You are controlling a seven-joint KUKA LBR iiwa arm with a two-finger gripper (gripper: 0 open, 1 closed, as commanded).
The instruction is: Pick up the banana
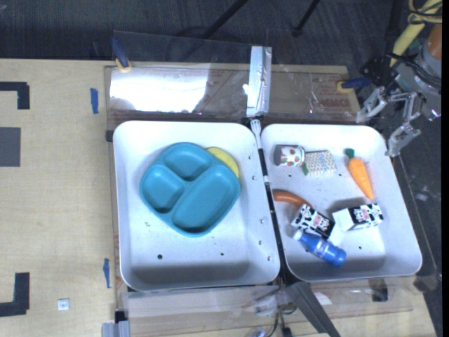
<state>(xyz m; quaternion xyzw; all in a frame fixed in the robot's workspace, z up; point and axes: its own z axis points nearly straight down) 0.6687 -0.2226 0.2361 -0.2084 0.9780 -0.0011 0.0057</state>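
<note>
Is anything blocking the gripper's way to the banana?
Yes. The blue sectioned plate in the left white bin lies over most of the yellow banana. The gripper hangs beyond the right bin's far corner.

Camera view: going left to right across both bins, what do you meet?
Blue divided plate → yellow banana peeking from under the plate's right edge → small spotted can → speckled box → carrot → the hand, beyond the right bin's far corner.

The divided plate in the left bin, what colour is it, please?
Blue, seen in the camera view.
</note>
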